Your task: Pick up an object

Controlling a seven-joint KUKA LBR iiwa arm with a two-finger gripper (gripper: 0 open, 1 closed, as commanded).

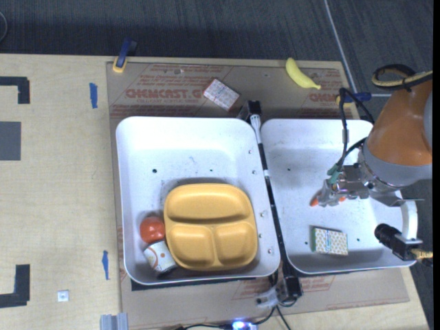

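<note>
End effector [328, 194]: seen low over the right bin [295, 139], near its middle; whether the fingers are open or closed cannot be told, and nothing is seen held between them.
Arm [402, 133]: grey with an orange band, reaching in from the right over the right bin's far-right side.
Worktop [55, 205]: pale wood, marked with black squares and blue tape strips; dark carpet is seen beyond its far edge.
Cardboard sheet [158, 91]: laid under both bins, printed in red.
Left bin [137, 150]: occupied by a yellow divided tray [210, 224], with a red ball [152, 228] and a small white-and-orange object [159, 256] just beside the tray's left edge.
Green-patterned packet [328, 240]: lying flat in the right bin, near its front wall, apart from the end effector.
Banana [301, 75]: on the cardboard behind the right bin.
Small patterned packet [220, 93]: on the cardboard behind the left bin.
</note>
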